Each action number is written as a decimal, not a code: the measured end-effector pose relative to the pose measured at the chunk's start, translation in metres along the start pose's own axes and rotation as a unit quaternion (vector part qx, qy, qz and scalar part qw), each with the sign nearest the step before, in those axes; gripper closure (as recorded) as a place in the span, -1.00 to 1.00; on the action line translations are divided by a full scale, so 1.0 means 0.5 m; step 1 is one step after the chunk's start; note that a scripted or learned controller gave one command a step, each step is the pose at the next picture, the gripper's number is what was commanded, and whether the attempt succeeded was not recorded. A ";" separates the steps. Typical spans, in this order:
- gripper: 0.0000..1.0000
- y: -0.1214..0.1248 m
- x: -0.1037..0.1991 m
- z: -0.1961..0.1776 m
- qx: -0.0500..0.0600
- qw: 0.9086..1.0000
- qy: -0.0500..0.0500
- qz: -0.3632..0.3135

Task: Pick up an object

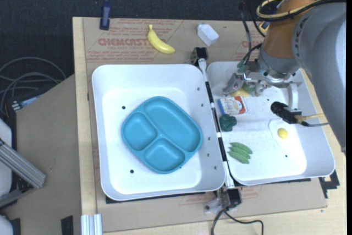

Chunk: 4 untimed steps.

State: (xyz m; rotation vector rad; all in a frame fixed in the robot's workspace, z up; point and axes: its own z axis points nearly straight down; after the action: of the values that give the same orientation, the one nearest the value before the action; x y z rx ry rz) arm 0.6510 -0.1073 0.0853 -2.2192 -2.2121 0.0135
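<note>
Packet (pixel 232 105), small and flat, white with blue and orange print, lies in the upper left part of the shallow white right bin (pixel 308 170), close to the wall shared with its neighbour. Two-finger gripper (pixel 242 87) of the grey arm with the orange band hangs just above the packet, on its far side. Whether the gripper is open or closed cannot be told, and no object is seen held in it.

Just below the packet sits a dark green rounded lump (pixel 227 122), near the same dividing wall. Further toward the front lies a light green pea pod (pixel 240 152). A white fried-egg toy with a yellow centre (pixel 282 132) rests to the right, well apart from the packet.

The shallow white left bin (pixel 110 91) holds a light blue plastic plate with three compartments (pixel 160 134), set at a slant near its middle.

Behind the bins, on the brown bench (pixel 88 41), lie a yellow banana (pixel 159 41), a small white block (pixel 208 34) and a small dark blue object (pixel 105 15) at the far left corner.
</note>
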 end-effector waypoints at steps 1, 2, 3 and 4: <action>1.00 0.000 -0.001 -0.025 0.002 1.000 0.000 0.000; -1.00 -0.002 0.000 -0.020 0.003 1.000 0.000 0.000; 1.00 -0.002 0.000 -0.040 0.003 1.000 0.000 0.000; -1.00 -0.003 0.000 -0.039 0.004 1.000 0.000 0.000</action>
State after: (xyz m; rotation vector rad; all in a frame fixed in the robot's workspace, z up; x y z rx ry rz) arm 0.6499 -0.1074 0.1050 -2.2150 -2.2092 0.0220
